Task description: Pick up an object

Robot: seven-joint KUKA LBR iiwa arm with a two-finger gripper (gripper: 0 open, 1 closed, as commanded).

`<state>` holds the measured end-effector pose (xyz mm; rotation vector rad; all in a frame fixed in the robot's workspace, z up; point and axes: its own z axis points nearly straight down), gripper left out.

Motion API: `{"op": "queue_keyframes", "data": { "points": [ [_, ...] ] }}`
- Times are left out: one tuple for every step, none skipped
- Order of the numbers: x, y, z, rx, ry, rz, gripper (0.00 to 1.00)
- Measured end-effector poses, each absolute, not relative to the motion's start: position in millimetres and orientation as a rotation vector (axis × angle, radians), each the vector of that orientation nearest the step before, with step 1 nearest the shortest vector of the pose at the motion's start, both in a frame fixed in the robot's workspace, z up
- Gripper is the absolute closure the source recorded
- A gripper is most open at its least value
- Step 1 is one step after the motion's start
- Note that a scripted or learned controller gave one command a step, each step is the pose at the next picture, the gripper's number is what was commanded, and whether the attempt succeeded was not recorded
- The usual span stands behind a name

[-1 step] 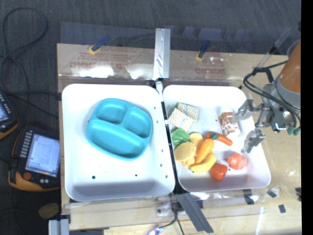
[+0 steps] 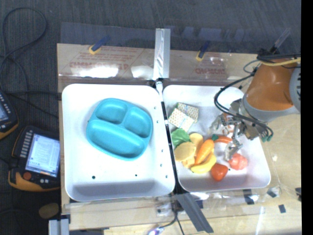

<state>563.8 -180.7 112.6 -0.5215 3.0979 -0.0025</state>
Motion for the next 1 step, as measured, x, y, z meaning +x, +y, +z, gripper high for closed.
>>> {"op": "queue_keyframes", "data": {
  "points": [
    [602.4,-220.5,89.8,-0.272,3.118,-0.004,0.00]
  ]
}}
